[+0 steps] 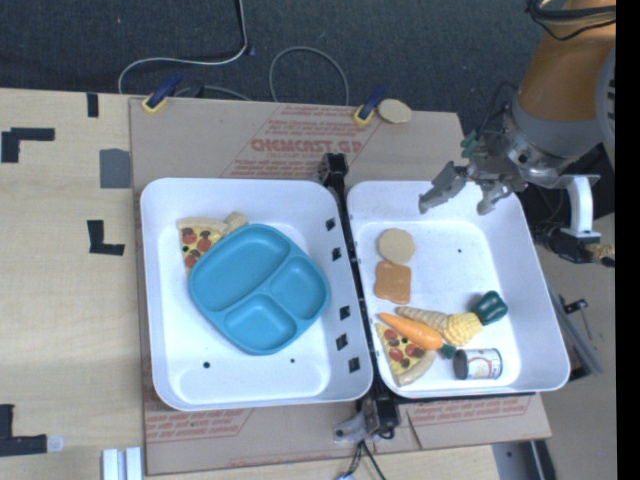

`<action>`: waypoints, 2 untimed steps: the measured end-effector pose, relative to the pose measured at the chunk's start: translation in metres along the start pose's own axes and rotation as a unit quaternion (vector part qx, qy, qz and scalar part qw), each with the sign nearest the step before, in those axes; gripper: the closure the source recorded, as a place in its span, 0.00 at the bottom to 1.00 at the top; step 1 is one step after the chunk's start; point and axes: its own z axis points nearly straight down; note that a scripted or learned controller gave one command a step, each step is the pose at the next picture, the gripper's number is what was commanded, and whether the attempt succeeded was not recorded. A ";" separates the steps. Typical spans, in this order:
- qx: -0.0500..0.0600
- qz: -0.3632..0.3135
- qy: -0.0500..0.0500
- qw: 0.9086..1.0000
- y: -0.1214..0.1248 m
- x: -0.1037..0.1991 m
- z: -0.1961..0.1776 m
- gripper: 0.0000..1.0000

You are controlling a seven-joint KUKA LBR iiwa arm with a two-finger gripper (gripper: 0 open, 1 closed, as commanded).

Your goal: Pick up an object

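My gripper [462, 196] hangs over the far edge of the right bin [520, 258], open, with its two grey fingers spread and nothing between them. Below it in that bin lie a round tan cookie [396, 244] and an orange-brown toast slice [393, 283]. Nearer the front sit a carrot [412, 330], a corn cob [447, 322], a dark green piece [490, 307], a pizza slice [403, 355] and a small can [479, 364]. All these lie apart from the gripper.
The left bin [165, 268] holds a blue sectioned plate [258, 288] and a pizza slice [201, 238] partly under it. A black divider [342, 258] runs between the bins. A tan disc [394, 112] lies on the cardboard behind them.
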 end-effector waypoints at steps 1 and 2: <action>0.006 0.001 0.001 1.000 0.004 -0.007 0.132 0.00; -0.002 0.000 -0.001 1.000 -0.005 0.014 0.201 0.00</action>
